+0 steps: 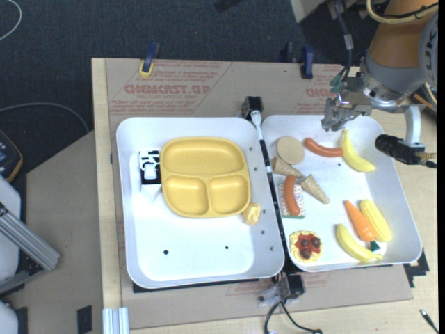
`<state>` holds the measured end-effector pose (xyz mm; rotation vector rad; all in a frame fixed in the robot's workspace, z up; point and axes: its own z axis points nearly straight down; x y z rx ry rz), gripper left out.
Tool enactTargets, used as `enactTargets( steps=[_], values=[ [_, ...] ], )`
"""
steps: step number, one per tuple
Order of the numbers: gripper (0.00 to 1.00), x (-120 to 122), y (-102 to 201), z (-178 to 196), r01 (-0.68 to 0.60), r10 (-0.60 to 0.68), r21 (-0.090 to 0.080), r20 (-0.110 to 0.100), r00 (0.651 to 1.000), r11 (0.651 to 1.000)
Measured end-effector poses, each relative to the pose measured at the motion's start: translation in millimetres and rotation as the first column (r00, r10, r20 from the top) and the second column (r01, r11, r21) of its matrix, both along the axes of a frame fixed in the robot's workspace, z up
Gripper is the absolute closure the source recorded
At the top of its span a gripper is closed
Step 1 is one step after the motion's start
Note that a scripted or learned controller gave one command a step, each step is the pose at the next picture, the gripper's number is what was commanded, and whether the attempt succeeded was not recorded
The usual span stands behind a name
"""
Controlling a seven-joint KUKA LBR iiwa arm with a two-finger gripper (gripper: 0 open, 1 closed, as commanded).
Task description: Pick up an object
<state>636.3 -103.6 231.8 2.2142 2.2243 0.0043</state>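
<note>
My gripper [334, 119] hangs over the far edge of the right bin [401, 207], just above and left of a sausage [322, 147] and a banana [355, 154]. Nothing shows between its fingers. Below lie a tan round cookie [290, 149], two cone pieces [286, 167] [314, 188], a second sausage [292, 195], a carrot [360, 220], a corn cob [376, 219], another banana [355, 245] and a small pizza [306, 245].
The left bin [201, 252] holds a yellow divided tray [204, 175], a black-and-white block [149, 168] at its left and a small yellow piece [251, 214] at its lower right. Clamps sit on the board's far edge [147, 60] [306, 58].
</note>
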Motion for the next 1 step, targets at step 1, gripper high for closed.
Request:
enactTargets(
  steps=[1],
  values=[
    [1.00, 11.6, 31.9, 0.0, 0.001, -0.001, 0.000, -0.001, 1.000, 1.000]
  ],
)
